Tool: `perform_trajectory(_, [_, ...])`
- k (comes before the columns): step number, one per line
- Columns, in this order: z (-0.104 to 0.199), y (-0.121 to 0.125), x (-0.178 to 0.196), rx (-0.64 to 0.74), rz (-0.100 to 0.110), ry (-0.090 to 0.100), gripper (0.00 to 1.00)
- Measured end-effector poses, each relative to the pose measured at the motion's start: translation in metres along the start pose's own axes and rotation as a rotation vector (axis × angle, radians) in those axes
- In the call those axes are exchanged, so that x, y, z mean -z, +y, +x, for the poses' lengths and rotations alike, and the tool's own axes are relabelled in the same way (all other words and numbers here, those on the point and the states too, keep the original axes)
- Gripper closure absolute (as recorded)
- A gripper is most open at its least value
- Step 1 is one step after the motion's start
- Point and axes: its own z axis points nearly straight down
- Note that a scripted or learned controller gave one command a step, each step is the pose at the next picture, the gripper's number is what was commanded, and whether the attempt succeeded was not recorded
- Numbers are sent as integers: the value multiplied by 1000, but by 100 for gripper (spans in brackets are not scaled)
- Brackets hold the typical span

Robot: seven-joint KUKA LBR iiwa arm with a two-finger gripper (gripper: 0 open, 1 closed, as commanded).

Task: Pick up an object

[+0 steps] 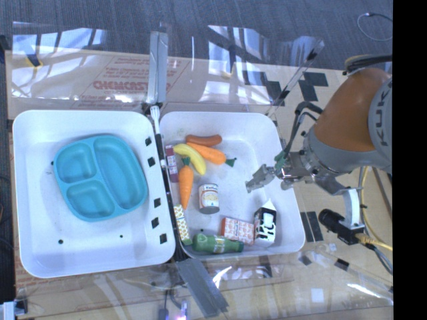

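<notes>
Since my gripper (257, 181) hangs over the right part of the right bin (267, 127), w/ nothing between its fingers, the pick isn't made yet. Open or closed: can't tell, the fingertips blur into one grey shape at this angle.

Nearest thing is the carton (266, 224), black-and-white, just below the gripper twd the bin's near edge, apart from it. It lies a bit tilted, long axis running roughly near-to-far in the view. My guess: that's the likeliest target, so the move is a short shift twd the near edge, then down, fingers across the carton's short side. The box (237, 229) sits touching or almost touching the carton's left side; could get bumped, I think.

Other candidates lie left of the gripper: can (209, 197) upright, near; further left the produce cluster by the divider.

Count, right bin:
- 2 carrots: one (186, 185) lying near-to-far, one (210, 155) lying across
- 1 banana (190, 157)
- 1 sausage (203, 140)
- 1 can
- 1 box
- 1 carton
- 1 green bottle (217, 245) on its side along the near wall
- 1 thin dark item by the divider, can't ID

Left bin (27, 245): 1 blue plate (100, 177), 3 compartments, holding nothing I can see. Well apart from the gripper, so not a pick candidate imo.
</notes>
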Motion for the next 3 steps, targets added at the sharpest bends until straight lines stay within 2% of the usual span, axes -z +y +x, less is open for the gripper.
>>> perform_trajectory(1, [-5,35,-137,33,-3,-1,0])
perform_trajectory(2, [43,74,-136,-284,-3,0,0])
perform_trajectory(3, [44,74,-128,-278,1,2,100])
